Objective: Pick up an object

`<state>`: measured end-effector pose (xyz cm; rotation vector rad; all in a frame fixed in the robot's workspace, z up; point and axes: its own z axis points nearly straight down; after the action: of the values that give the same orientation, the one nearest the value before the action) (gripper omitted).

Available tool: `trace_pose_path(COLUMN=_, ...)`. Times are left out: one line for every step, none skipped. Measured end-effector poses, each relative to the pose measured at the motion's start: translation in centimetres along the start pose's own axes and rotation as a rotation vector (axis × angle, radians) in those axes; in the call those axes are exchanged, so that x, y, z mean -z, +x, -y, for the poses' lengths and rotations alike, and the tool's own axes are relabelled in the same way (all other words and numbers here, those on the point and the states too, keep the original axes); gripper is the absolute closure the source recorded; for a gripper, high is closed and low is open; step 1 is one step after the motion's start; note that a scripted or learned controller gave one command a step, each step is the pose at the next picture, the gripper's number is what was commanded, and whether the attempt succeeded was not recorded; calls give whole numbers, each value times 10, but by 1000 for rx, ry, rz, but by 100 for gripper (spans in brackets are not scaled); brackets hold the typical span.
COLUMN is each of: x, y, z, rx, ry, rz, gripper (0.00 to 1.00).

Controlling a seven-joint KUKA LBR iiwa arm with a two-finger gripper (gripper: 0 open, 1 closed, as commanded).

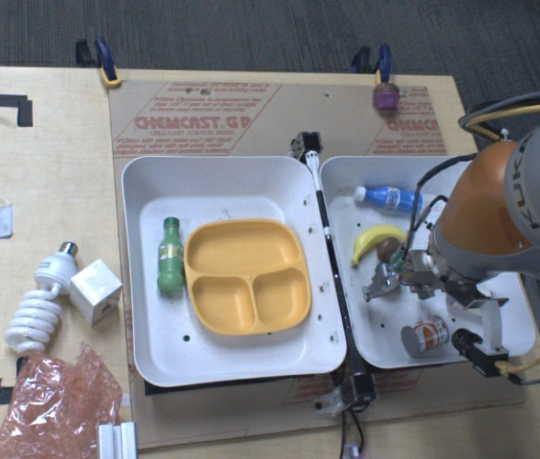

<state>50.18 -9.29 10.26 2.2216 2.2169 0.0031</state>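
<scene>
The end effector (384,280) is hanging just below the banana (373,241), which is curving up-right. I cannot tell its state.

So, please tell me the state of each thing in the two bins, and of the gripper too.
green bottle: lying on its side in the left bin, beside the tray
yellow tray: flat in the left bin, nothing in its compartments
blue bottle: lying on its side in the right bin
banana: lying in the right bin
can: lying on its side in the right bin
gripper: low over the right bin, near the banana
</scene>
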Motion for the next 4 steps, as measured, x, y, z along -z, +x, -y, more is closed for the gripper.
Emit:
trace_pose_path(x=-10, y=-4, z=24, rx=1, ry=3, rz=-1, gripper=0)
trace_pose_path(x=0, y=-4, z=23, rx=0, ry=0, rz=0, gripper=100)
trace_pose_path(x=0, y=-4, z=23, rx=0, ry=0, rz=-1, gripper=0)
trace_pose_path(x=10, y=-5, z=21, rx=-1, ry=-2, rz=1, gripper=100)
